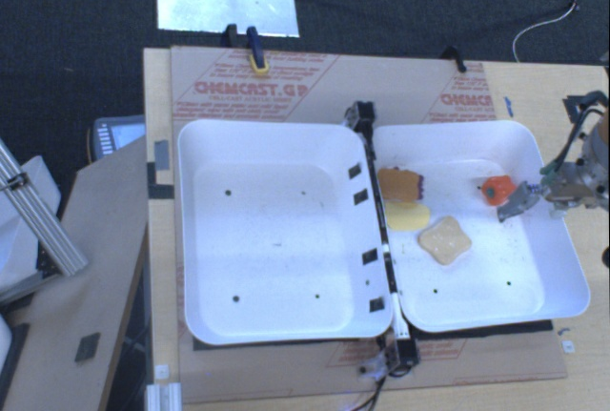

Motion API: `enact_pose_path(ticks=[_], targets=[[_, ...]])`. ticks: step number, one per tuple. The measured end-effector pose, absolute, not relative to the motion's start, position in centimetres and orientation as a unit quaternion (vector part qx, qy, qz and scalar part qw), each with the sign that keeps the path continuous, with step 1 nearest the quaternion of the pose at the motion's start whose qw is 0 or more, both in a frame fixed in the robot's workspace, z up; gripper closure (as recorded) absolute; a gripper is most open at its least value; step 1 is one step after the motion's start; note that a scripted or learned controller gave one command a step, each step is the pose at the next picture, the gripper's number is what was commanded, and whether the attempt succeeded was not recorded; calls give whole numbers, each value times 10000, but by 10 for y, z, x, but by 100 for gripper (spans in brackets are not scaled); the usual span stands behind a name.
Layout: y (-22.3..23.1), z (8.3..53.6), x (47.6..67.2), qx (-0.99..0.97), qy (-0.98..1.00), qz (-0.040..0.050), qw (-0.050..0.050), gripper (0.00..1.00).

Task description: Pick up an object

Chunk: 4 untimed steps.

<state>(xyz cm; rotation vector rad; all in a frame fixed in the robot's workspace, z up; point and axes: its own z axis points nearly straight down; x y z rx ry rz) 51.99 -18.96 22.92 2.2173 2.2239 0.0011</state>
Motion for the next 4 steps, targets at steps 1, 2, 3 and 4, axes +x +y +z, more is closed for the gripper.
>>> enact_pose_path(ticks=[1,2,3,4], targets=[[-183,401,596,7038,7103,58,110,0],[-209,547,549,7076,7065,43,104,0],[-206,548,552,7047,7095,17,50,100],[-100,534,560,7016,7125,18,-3,100]])
